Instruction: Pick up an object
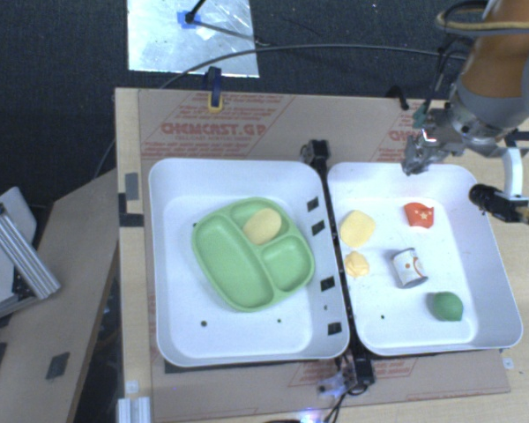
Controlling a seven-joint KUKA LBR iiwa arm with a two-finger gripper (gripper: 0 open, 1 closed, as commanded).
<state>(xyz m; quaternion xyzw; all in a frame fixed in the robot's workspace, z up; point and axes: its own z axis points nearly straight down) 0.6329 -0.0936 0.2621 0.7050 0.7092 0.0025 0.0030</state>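
Gripper (417,161) sits at upper right of frame, hanging over the far rim of the right-hand shallow white bin (489,263), tip pointing down; can't tell its state from this angle, and nothing shows in its grasp. Grey arm w/ orange band (502,25) comes in from the upper right corner. Right bin holds five items, all apart from the gripper: a red blocky toy piece (420,215) nearest it, just below and slightly right; a pale yellow rounded lump (357,228) toward the bin's left side; a smaller yellow lump (357,263) just below that one; a small white can-like cylinder w/ a dark and red mark (409,268), lying tilted near bin centre; a green round ball-like object (446,306) at lower right of the bin. Left-hand shallow white bin (181,324) touches the right one along the centre seam, w/ black clips along that edge. Inside it lies a light green plastic divided plate (238,267), three compartments, turned at an angle; a yellow oval object (264,226) rests in its upper compartment. Both bins sit on a brown cardboard sheet w/ red print (220,126). A crinkled silver foil square (189,25) lies at upper left-centre of frame on dark carpet.
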